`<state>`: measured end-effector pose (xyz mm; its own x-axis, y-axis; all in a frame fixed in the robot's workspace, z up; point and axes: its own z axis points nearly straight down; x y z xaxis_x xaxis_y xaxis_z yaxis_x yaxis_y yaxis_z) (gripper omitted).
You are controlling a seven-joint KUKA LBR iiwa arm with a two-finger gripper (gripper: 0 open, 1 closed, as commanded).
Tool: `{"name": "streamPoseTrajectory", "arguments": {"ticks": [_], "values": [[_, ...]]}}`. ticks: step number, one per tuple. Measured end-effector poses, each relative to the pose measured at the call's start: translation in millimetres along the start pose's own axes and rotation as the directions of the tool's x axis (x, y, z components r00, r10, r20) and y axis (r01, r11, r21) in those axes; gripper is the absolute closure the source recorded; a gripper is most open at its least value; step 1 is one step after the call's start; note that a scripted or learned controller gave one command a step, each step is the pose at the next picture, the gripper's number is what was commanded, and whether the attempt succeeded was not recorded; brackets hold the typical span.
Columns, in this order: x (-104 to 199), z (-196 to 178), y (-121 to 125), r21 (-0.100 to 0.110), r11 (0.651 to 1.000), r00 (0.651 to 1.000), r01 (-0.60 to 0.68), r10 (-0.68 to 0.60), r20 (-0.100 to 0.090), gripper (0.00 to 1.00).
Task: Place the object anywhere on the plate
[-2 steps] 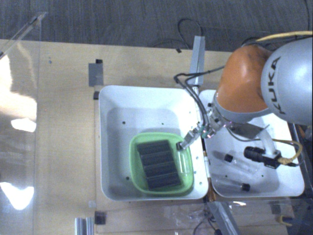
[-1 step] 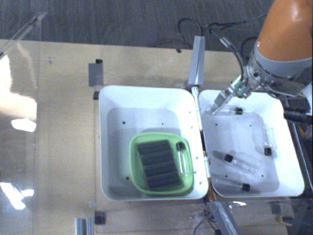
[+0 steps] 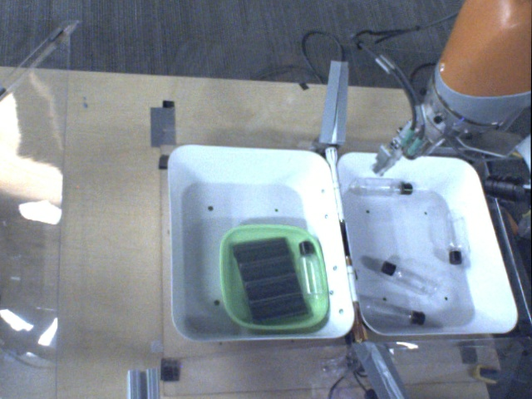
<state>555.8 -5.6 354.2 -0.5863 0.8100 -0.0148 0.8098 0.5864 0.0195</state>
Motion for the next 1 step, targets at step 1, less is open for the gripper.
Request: {"name": "streamPoseTrajectory", "arguments": {"ticks": [1], "values": [[47.8,93.1,-49.4,0.013,0.995,0.995,0.104,-0.104,-0.013,1.00]]}}
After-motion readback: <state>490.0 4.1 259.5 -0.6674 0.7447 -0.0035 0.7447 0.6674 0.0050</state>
